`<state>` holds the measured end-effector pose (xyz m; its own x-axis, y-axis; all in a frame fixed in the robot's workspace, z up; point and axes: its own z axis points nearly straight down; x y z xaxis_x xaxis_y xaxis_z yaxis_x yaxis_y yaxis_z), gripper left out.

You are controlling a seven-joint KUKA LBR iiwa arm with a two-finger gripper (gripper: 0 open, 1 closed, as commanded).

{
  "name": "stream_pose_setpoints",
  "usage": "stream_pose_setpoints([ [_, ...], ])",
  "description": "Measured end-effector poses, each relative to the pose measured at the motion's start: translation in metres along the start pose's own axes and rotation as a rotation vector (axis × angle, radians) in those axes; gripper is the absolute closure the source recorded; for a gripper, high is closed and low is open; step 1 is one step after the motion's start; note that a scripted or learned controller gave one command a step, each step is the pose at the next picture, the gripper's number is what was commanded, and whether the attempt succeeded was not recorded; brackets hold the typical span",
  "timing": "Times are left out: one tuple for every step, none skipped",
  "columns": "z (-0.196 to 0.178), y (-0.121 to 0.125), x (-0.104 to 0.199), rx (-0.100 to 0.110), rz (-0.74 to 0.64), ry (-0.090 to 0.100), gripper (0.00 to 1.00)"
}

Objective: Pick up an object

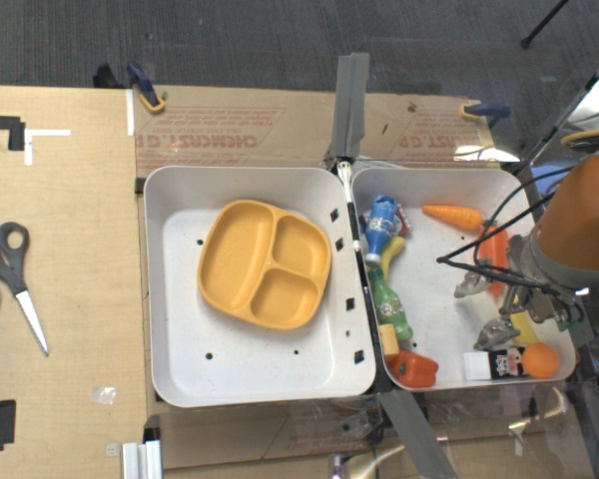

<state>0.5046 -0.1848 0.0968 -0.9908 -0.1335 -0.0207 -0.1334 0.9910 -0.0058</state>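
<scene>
My pincer [487, 312] hangs low over the right-hand shallow white bin [434, 297], fingers spread, nothing between them. The round orange plastic ball [541, 360] sits just beside it in the bin's near right corner, nearest of the toys.

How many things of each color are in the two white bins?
Yellow: 1, the divided plate
Orange: 2, the carrot and the orange ball
Blue: 1, the blue bottle
Green: 1, the green bottle
Red: 1, the red pepper
Total: 6 that I can tell apart; things under the gripper are hidden.
</scene>
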Motion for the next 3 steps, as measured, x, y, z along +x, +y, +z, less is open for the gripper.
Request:
stream_pose_setpoints([
  [0.004, 0.088, -0.02, -0.007, -0.016, 0.016, 0.0],
  [-0.054, 0.03, -0.073, -0.006, -0.181, 0.015, 0.0],
  [0.005, 0.0, -0.025, -0.007, -0.153, 0.016, 0.0],
])
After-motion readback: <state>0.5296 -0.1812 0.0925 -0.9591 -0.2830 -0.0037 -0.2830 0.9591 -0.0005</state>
